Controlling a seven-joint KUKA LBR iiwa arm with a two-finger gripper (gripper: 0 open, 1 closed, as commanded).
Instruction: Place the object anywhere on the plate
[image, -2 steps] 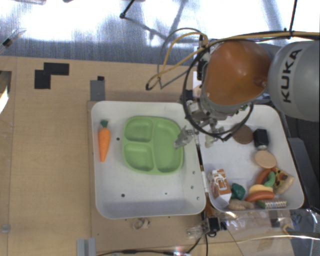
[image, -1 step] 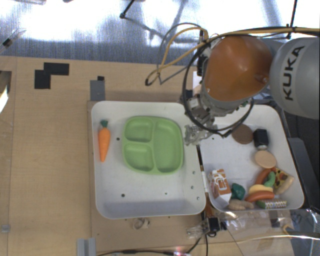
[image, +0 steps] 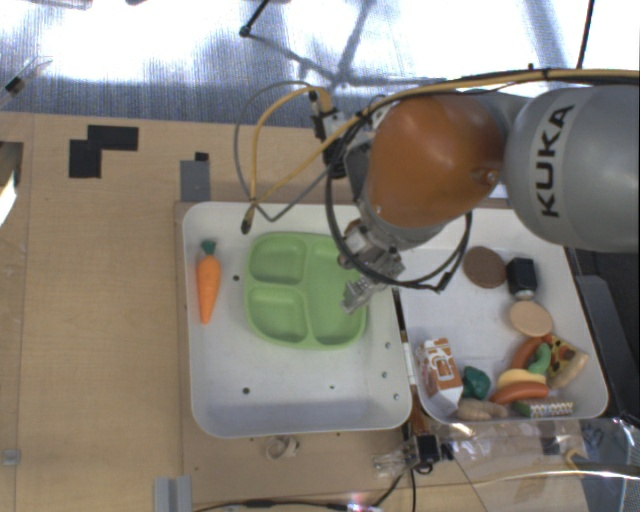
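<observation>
Carrot (image: 207, 285) lies left of plate (image: 290, 300).

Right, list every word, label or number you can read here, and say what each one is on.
"KUKA": black letters running vertically on the grey arm.
The small carton in the right bin carries printed markings, too small and blurred to read.
Nothing legible on the green plate or the carrot.

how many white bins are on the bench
2. The left bin holds the green plate and a carrot; the right bin holds the toy food pile.
</observation>
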